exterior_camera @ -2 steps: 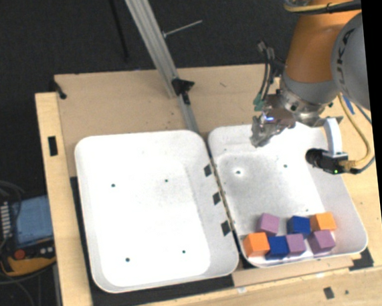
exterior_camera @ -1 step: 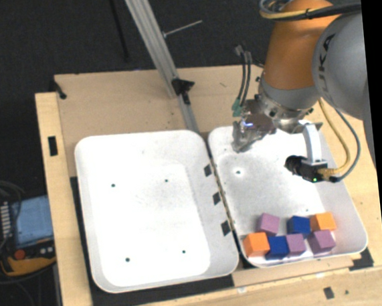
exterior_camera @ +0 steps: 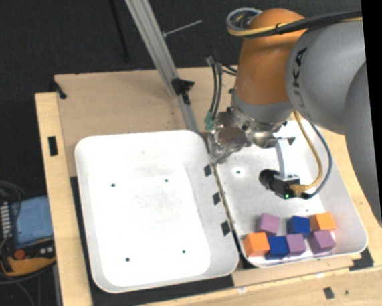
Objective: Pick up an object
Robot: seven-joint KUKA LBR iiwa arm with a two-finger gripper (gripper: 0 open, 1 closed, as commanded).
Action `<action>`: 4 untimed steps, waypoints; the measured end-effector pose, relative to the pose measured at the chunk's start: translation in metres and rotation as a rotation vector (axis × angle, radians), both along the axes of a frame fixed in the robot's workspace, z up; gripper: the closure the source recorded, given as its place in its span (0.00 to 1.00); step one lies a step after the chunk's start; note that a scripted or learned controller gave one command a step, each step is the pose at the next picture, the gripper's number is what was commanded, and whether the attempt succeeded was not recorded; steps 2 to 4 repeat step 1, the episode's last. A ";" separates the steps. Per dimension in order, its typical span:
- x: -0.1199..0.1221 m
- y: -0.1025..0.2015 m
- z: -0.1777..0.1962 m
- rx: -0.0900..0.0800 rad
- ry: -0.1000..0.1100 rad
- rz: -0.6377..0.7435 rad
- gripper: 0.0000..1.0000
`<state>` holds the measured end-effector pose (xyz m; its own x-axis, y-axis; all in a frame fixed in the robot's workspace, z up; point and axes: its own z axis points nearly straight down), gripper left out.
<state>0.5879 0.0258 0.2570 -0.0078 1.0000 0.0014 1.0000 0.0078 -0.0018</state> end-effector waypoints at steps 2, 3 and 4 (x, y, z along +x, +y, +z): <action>-0.010 0.052 -0.020 -0.001 0.001 -0.001 1.00; -0.010 0.052 -0.020 -0.001 0.001 -0.001 1.00; -0.010 0.052 -0.020 -0.001 0.001 -0.001 1.00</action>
